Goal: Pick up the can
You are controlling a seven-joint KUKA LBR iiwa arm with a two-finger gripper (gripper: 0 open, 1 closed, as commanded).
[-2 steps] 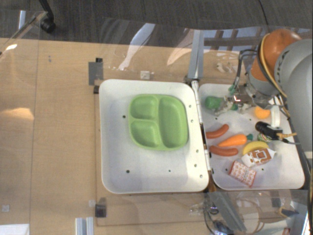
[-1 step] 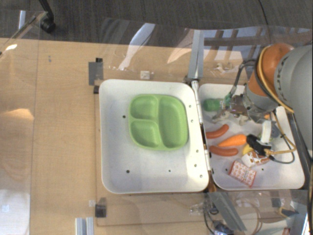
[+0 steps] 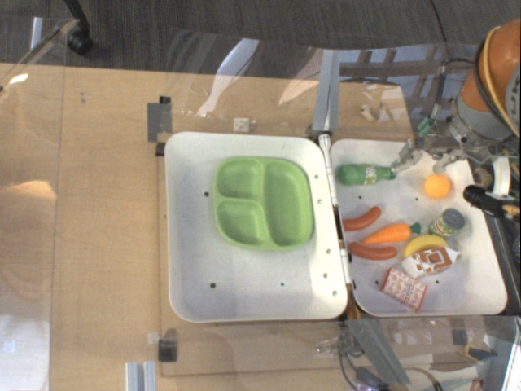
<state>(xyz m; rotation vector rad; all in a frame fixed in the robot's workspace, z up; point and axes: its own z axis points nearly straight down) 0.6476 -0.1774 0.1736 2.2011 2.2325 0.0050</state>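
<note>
- Toward the right bin's (image 3: 488, 304) right side stood the can (image 3: 447, 221), small and hard to read, its lid facing up, just above the banana (image 3: 426, 243).
- Beside it lay a carrot (image 3: 388, 234) to the left and an orange (image 3: 438, 186) above.
- Up at the bin's top edge hung the gripper (image 3: 423, 151), well apart from the can, its thin fingers blurred against clutter; whether they were spread or closed, I cannot tell.
- Near its tip lay a green bottle (image 3: 364, 173).
- Partly cut off at the right edge was the arm (image 3: 494, 72).
- Left of all this, the other bin (image 3: 187, 283) held a green plate (image 3: 264, 203).
</note>
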